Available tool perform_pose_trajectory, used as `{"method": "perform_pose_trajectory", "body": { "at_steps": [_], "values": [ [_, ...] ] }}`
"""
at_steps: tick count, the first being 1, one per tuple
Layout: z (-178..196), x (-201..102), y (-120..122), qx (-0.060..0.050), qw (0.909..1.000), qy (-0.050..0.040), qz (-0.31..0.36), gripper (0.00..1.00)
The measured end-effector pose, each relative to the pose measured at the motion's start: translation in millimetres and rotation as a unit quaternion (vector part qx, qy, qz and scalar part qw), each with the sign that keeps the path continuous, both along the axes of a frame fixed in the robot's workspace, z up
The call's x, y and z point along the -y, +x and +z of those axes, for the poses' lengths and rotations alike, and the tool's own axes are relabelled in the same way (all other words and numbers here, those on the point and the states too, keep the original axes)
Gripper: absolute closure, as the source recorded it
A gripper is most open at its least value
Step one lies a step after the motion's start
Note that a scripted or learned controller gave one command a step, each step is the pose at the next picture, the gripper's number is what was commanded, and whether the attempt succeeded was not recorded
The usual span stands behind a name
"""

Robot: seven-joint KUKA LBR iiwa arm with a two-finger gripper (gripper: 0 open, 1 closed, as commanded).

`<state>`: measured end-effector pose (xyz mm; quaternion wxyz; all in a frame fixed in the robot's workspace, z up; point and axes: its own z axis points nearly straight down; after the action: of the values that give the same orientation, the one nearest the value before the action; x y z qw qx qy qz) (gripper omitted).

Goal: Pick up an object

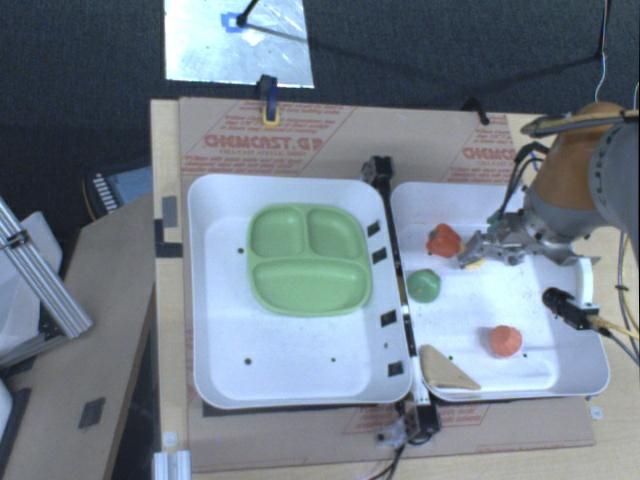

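My fingers [472,259], aperture unclear, hover just beside the small orange-red rounded toy [443,239]; likely light, slippery—grip across its middle.

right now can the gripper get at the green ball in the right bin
Probably yes. The gripper hangs over the right bin, with the green ball just beyond it on bare floor. The orange piece lies apart, so nothing blocks it.

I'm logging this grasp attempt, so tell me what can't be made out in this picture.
- Hand, camera view: too small and blurred to tell its state or whether it touches the red-orange object.
- Arm: cut off by the right edge.
- Tan wedge: partly behind the right bin's rim.
- Small items' identities: too small.
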<state>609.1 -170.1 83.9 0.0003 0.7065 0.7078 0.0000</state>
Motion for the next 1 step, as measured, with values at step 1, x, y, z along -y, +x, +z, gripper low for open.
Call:
{"method": "perform_pose_trajectory", "body": {
  "at_steps": [1],
  "values": [
    [12.3, 0.3, 1.2, 0.002, 1.0, -0.0005, 0.0, 1.0]
  ]
}}
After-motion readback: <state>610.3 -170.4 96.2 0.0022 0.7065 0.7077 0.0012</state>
